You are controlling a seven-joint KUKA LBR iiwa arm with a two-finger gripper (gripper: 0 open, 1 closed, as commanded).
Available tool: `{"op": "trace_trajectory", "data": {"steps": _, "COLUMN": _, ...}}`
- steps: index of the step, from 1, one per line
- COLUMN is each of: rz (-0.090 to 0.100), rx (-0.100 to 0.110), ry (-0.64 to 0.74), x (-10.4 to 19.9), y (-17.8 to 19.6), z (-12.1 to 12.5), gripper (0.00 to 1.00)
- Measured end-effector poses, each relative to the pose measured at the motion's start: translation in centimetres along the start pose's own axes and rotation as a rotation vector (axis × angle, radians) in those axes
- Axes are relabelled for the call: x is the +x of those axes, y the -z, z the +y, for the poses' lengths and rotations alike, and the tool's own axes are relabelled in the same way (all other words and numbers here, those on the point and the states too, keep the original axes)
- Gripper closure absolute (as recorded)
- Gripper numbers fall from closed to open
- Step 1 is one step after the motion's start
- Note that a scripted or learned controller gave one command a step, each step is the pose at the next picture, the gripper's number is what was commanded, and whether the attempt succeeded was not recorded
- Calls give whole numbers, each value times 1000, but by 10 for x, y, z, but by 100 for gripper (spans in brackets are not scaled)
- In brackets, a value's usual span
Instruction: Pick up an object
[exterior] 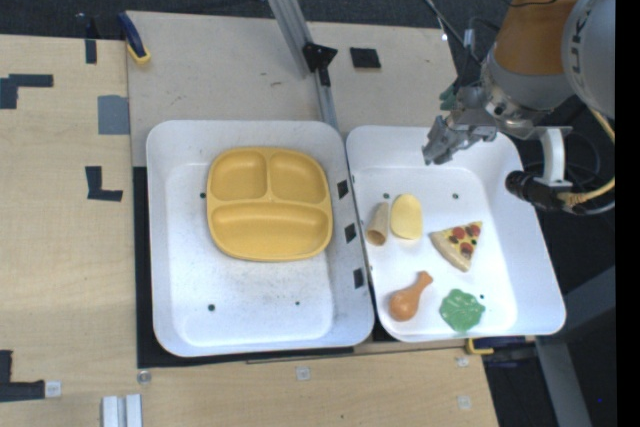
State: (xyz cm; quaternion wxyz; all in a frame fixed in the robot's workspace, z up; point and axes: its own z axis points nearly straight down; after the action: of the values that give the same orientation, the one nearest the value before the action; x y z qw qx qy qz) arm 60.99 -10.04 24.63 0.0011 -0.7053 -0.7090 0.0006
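Yellow catches the eye first: a divided tray sits in the left bin, a little above the middle of the frame. Over on the right, the grey arm with its orange band comes in from the upper right, and the pincer hangs over the top edge of the right bin, tips pointing down and left. The fingers look close together with nothing between them, though the angle makes it hard to be sure, so call it undecided. Below it, well apart from the tips, the toy foods are laid out on the white floor of that bin: a pale yellow oval piece touching a tan roll on its left, a pizza slice just to the right of them, an orange drumstick lower down, and a green leafy piece beside it at the lower right. Both bins sit side by side on the wooden surface.
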Motion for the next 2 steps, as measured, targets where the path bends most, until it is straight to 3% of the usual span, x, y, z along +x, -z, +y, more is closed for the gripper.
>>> {"op": "trace_trajectory", "data": {"steps": 2, "rz": 0, "rx": -1, "ry": 2, "x": 114, "y": 9, "z": 6, "gripper": 100}}
